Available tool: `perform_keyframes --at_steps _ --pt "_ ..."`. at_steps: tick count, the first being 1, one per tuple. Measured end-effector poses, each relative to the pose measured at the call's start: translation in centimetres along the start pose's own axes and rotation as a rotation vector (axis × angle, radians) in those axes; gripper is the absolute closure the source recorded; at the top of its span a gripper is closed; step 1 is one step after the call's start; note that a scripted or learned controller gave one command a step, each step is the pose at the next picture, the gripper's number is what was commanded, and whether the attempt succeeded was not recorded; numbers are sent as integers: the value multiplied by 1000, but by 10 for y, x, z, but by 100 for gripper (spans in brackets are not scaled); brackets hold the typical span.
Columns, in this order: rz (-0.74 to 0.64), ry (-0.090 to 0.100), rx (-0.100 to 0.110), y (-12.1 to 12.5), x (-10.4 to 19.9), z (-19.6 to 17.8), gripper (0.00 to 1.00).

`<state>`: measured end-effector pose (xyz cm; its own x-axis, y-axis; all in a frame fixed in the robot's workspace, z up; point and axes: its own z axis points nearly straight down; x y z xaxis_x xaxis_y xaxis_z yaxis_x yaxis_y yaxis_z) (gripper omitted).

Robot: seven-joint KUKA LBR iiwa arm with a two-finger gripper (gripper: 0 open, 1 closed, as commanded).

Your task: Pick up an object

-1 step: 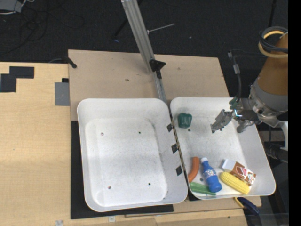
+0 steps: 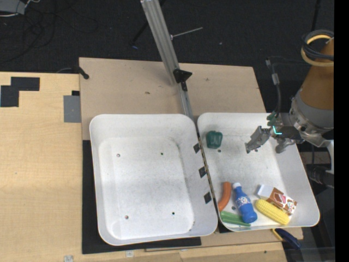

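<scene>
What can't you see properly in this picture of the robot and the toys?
- Arm: cut off by the camera view's right edge.
- Green stick: partly under the blue bottle, so its kind is unclear.
- Snack packet: print too small to read.
- Gripper: fingers too small and dark to judge.

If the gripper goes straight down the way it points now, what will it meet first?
Probably bare floor of the right bin: the gripper hangs over a free patch. The green pepper lies off to the side. Height is unclear.
</scene>
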<state>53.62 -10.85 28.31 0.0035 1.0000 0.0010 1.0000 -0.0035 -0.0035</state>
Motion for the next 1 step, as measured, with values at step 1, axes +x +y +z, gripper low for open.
perform_keyframes --at_steps 1 --pt "1 1 5 0 9 50 0"
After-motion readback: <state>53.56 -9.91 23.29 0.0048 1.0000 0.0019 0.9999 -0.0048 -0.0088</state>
